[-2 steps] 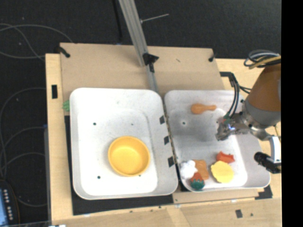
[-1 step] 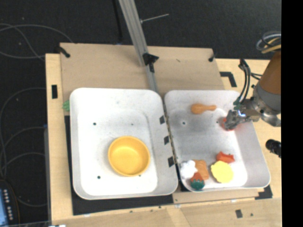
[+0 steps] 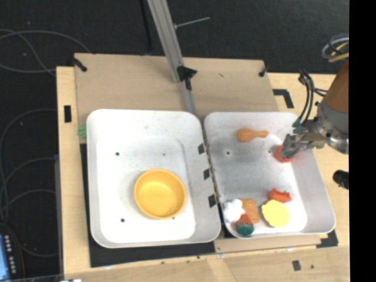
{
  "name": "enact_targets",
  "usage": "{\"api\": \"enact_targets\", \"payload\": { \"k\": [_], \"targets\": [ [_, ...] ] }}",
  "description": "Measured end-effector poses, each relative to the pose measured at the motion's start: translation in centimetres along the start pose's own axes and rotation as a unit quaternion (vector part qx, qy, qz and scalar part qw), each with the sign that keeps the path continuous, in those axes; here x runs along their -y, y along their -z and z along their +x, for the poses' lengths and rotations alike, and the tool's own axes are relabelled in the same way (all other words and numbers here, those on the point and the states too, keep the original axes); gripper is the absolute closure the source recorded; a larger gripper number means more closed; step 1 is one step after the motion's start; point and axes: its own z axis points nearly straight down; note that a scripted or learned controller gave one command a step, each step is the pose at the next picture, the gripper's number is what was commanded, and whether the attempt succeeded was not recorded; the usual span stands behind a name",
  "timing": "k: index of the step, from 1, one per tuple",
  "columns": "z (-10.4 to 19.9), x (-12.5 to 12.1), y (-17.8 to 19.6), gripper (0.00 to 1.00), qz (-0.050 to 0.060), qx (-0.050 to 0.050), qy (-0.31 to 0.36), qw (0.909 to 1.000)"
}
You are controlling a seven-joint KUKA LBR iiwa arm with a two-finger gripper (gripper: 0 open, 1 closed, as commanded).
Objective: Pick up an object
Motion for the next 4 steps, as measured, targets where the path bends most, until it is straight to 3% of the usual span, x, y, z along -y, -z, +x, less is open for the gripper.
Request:
{"api": "enact_targets", "payload": {
  "k": [2,4],
  "targets": [
    [8.8,1.3,-0.4,1.00,0.001,0.000,-0.001,1.0000],
    [19.0,3.1,1.5,1.00,0.002,-0.002,0.002,1.0000]
  ]
}}
